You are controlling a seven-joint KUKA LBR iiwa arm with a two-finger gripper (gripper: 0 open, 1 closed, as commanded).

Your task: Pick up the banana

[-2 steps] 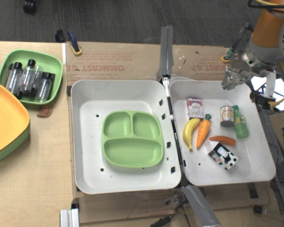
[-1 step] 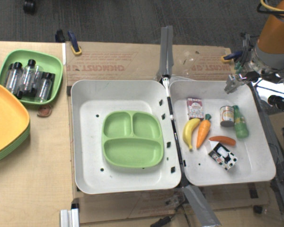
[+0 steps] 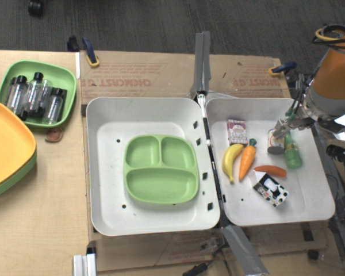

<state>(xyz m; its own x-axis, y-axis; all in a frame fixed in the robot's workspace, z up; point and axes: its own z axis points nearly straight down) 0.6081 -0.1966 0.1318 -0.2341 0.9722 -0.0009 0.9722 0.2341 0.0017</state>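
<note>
Whether the jaws are released or clenched cannot be told from this angle; the gripper [image 3: 282, 132] hangs low over the upper right part of the right bin [image 3: 310, 209], just beside a green bottle [image 3: 292, 154] that lies close under it, with a small grey piece touching the bin floor to the bottle's left. Nothing can be seen between the jaws. Below the bottle lies a red-orange pepper-like piece [image 3: 271, 170], and under that a black-and-white patterned box [image 3: 271, 190], tilted. To the left, well apart from the gripper, a carrot [image 3: 246, 159] lies with its green top upward in the view, and the banana [image 3: 232, 160] rests right against the carrot's left side, the two nearly parallel. The banana's long axis runs roughly top to bottom of the view, curving slightly, its upper end near a small pink carton [image 3: 237, 131] and its lower tip pointing toward the bin's near edge. The carrot lies between the banana and the gripper. The left bin [image 3: 103, 211] bears a green divided plate [image 3: 161, 169].
</note>
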